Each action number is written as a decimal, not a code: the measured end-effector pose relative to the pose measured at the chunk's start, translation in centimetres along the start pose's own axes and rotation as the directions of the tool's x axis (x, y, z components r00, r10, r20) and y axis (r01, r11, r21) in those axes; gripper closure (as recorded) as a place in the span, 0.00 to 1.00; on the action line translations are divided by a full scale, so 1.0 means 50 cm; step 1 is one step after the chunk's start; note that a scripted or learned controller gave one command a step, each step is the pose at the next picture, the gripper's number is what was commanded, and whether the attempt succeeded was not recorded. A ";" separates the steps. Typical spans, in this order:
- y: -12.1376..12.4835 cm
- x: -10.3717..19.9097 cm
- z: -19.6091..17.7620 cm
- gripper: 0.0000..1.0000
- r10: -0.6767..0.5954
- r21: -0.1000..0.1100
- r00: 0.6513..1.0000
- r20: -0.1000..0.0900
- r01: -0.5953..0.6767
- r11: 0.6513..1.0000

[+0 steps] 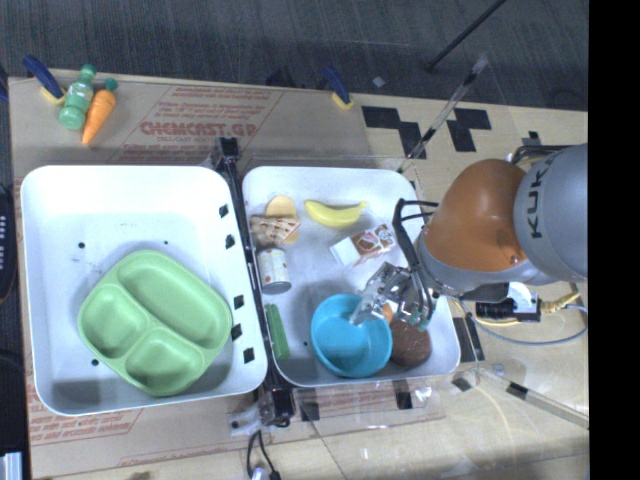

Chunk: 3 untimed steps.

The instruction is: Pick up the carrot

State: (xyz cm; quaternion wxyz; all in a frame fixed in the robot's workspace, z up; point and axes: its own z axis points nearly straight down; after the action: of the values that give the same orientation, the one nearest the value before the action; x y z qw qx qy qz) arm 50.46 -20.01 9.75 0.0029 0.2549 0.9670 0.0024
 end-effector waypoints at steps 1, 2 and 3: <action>-0.006 0.004 0.007 0.00 -0.002 0.006 1.000 -0.006 0.002 1.000; 0.111 -0.074 -0.050 0.00 0.162 0.008 0.987 -0.003 -0.162 0.987; 0.222 -0.084 0.007 0.00 0.244 0.016 0.970 0.012 -0.244 0.970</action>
State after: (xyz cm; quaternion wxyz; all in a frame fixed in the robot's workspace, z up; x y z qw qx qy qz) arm 59.61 -12.41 9.51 0.0052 0.3718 0.9283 -0.0067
